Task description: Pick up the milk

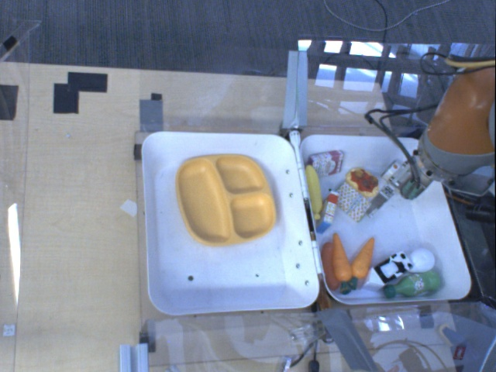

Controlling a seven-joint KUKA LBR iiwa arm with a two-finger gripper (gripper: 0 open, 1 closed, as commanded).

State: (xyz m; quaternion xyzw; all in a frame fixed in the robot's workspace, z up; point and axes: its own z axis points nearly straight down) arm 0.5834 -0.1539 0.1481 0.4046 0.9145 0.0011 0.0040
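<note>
From my claw (385, 194), fingers slightly parted and holding nothing, I judge the milk (394, 267) lies straight toward the camera, beside the green bottle (413, 284).

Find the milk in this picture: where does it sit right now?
The milk, a small cow-patterned carton, lies in the right bin near its front right corner, just above the green bottle and right of the two carrots.

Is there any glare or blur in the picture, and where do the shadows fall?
Camera view: glare on the glass panels along the bench edge; the yellow tray is sharp, evenly lit; soft shadow along the left bin front wall; the gripper is slightly blurred.
</note>
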